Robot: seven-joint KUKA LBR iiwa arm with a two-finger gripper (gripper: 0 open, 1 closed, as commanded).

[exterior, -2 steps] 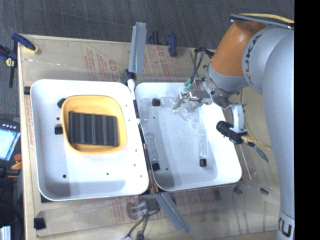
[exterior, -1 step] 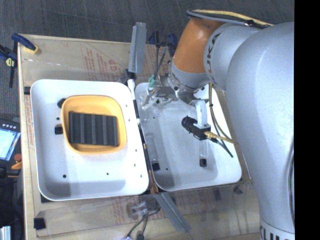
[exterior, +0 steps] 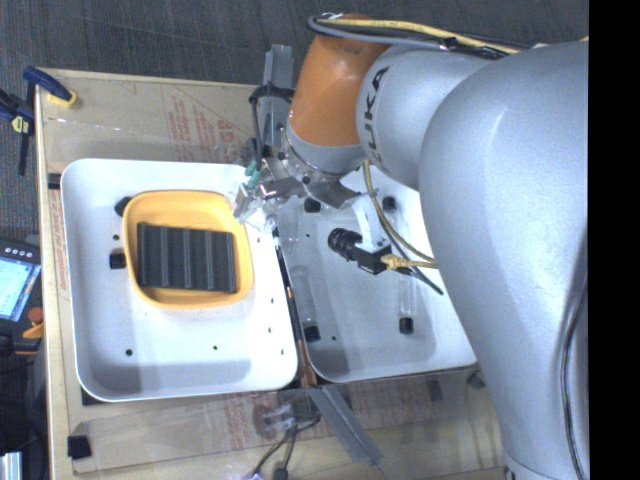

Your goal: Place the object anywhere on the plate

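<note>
the arm [exterior: 480, 168] takes up the right side, grey with its orange band [exterior: 335, 93] far and centre, reaching leftward over the two bins. the left bin [exterior: 100, 358] holds the plate [exterior: 150, 208], a yellow squarish dish with a dark ridged insert, lying toward the bin's far half. the right bin [exterior: 400, 353] is mostly shadowed by the arm; a small dark piece [exterior: 405, 323] lies near its middle. the gripper [exterior: 255, 198] hangs at the divide between the bins, just beside the plate's far right corner. something small and pale, with a greenish glint, sits at its tip (too blurred to name), and i cannot tell whether that is the object or part of the tool, nor how the fingers stand. as a judgement, the carry step looks to be in hand, close to the release. the next move calls for a short shift left so the tip is over the plate's insert, then a lowering before letting go.
</note>
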